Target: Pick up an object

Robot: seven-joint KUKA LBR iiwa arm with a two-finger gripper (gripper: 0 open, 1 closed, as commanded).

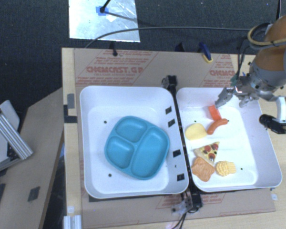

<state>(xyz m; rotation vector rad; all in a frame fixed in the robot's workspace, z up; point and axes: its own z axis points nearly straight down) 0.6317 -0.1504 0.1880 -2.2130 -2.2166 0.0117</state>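
Observation:
My gripper (232, 100) hangs over the far part of the right bin (257, 142), its fingers spread apart with nothing between them. Just below and left of it lies a short orange carrot piece (213, 111), and beside that an orange-red sausage (218, 125). Further toward the front lie a pale yellow lump (196, 131), a pizza slice (208, 151), a brown breaded piece (202, 168) and a yellow corn cob (225, 167).
The left bin (100, 109) holds a blue divided plate (137, 147). A black divider with clips (177, 128) runs between the two bins. The right half of the right bin is bare white floor.

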